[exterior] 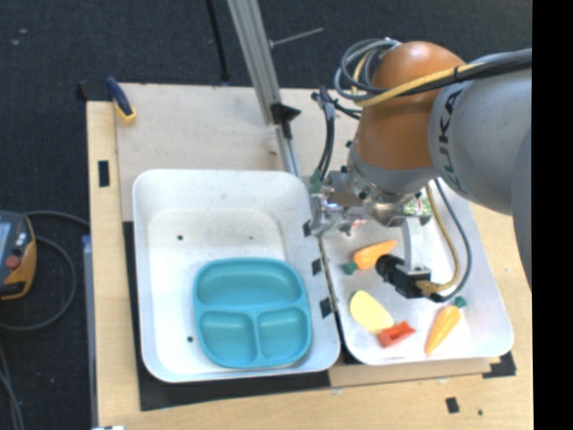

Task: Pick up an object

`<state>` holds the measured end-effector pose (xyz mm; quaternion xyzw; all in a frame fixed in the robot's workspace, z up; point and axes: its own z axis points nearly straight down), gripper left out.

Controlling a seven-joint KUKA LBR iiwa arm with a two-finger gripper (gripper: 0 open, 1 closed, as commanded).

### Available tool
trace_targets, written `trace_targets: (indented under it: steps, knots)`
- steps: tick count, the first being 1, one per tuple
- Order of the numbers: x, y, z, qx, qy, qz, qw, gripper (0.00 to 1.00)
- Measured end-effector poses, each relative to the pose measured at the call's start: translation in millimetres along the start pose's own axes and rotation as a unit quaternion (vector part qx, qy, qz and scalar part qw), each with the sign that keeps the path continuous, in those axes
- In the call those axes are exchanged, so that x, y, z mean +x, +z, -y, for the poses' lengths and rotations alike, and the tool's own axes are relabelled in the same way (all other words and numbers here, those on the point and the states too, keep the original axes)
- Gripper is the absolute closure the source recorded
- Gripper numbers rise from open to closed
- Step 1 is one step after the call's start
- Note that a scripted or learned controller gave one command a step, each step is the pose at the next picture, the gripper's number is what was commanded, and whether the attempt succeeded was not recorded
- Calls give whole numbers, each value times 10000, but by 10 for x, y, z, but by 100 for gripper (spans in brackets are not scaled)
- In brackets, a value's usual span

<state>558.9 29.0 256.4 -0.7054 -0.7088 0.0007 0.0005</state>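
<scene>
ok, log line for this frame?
hand above right white bin; orange toy carrot, yellow wedge, red block inside; teal divided plate in left white bin

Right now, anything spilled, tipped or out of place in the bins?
Nothing stands out. The teal tray lies flat in the left bin; the yellow piece, red piece, carrot and orange piece all lie inside the right bin, none over its rim.

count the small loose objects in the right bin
4: an orange piece nearest the arm, a yellow piece nearer the front, a red piece beside it, a carrot farthest right. The arm may hide more.
</scene>
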Motion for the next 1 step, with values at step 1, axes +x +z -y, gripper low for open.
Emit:
trace_targets:
  steps: [1]
  knots:
    - [526, 68, 304, -4, -12, -5, 10000, 100]
